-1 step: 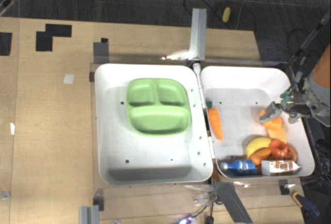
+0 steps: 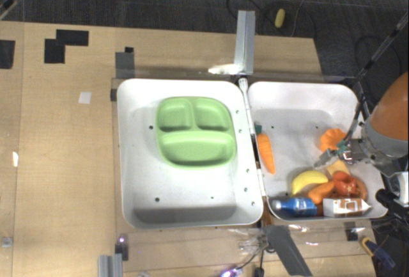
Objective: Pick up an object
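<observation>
The right bin (image 2: 294, 109) holds a carrot (image 2: 265, 153) by its left wall. A yellow banana (image 2: 308, 180), a blue bottle (image 2: 295, 206) and a white carton (image 2: 346, 206) crowd its front right corner. Among them are an orange piece (image 2: 321, 191) and a red toy (image 2: 347, 185). Another orange item (image 2: 332, 138) lies by the right wall. My gripper (image 2: 334, 155) hangs low over that corner, between the orange item and the banana. It is too small and dark to show anything held.
The left bin (image 2: 134, 141) holds a green divided plate (image 2: 193, 130). A metal post (image 2: 245, 39) stands behind the wall between the bins. The grey arm with its orange band (image 2: 391, 116) covers the right bin's right edge.
</observation>
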